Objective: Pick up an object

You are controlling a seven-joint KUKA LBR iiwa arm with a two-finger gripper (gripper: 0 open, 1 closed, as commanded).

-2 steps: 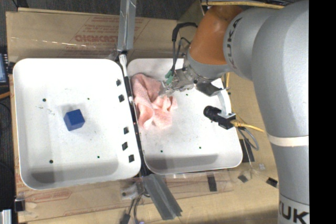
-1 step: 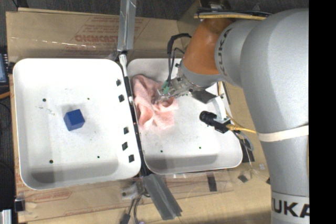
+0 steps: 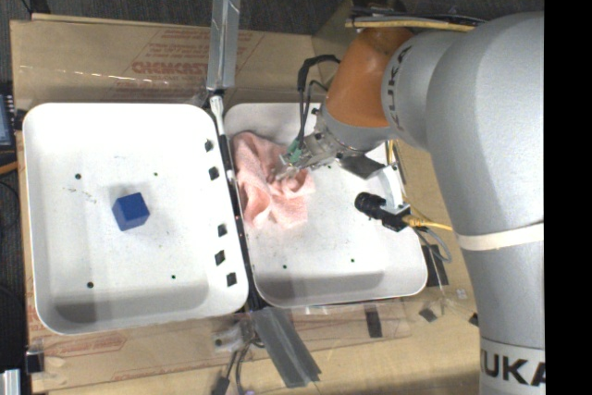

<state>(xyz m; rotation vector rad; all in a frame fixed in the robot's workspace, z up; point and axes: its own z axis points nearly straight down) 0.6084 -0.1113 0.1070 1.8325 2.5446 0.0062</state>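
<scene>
A crumpled pink cloth [image 3: 264, 190] lies in the right bin [image 3: 333, 277], against its left wall. My gripper [image 3: 289, 165] reaches down from the right onto the cloth's upper right part, its tips pressed into the folds. The cloth bunches up around the tips, so how the fingers stand is hidden. A blue cube [image 3: 130, 210] sits alone in the left bin [image 3: 111, 301], left of centre, far from the gripper.
The divider [image 3: 227, 199] between the two bins carries several small black clips. The big grey arm [image 3: 481, 134] covers the right bin's right side. Brown cardboard [image 3: 120, 51] lies behind the bins.
</scene>
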